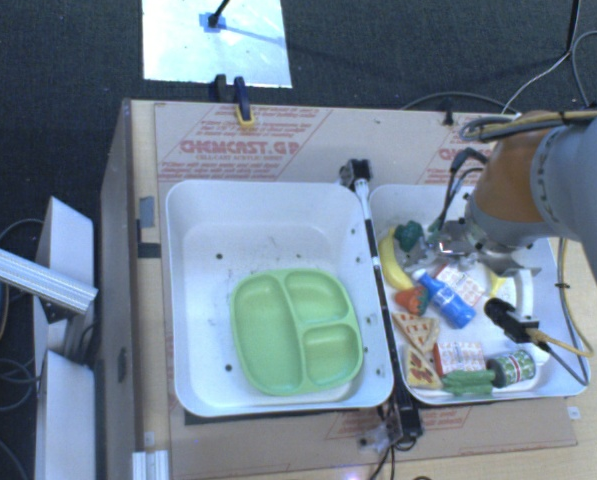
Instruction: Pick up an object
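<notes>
The end effector (pixel 454 255) hangs low over the right bin; whether it is parted I cannot tell. The blue plastic bottle (pixel 446 300) lies just below-left, slanting down-right.

Green tray (pixel 296 330) in left bin (pixel 193 208); gripper (pixel 450 253) over cluttered right bin (pixel 568 393).

Gripper (pixel 456 251) fingers masked by the wrist, arm (pixel 568 178) cropped at the right edge
</notes>
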Action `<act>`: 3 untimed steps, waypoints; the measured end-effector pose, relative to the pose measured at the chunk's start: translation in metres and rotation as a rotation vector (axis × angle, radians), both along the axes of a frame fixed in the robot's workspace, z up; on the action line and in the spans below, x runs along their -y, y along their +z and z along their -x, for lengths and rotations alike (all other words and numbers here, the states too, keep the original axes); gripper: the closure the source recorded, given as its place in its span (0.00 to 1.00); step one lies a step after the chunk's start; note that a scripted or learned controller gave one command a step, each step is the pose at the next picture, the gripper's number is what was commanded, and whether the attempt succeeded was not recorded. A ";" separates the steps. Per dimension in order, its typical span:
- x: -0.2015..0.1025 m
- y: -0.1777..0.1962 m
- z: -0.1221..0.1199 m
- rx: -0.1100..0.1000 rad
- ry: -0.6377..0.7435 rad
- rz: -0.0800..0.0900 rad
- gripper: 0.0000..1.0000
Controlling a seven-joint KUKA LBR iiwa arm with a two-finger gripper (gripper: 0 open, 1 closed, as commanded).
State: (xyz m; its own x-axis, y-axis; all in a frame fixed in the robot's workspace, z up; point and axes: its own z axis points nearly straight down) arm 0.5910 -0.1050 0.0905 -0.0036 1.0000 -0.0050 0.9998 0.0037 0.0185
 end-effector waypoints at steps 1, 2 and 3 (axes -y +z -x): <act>0.000 0.000 0.036 0.002 -0.001 0.002 0.00; -0.002 0.000 0.053 0.007 -0.001 0.003 0.00; -0.012 0.000 0.062 0.008 -0.003 0.006 0.00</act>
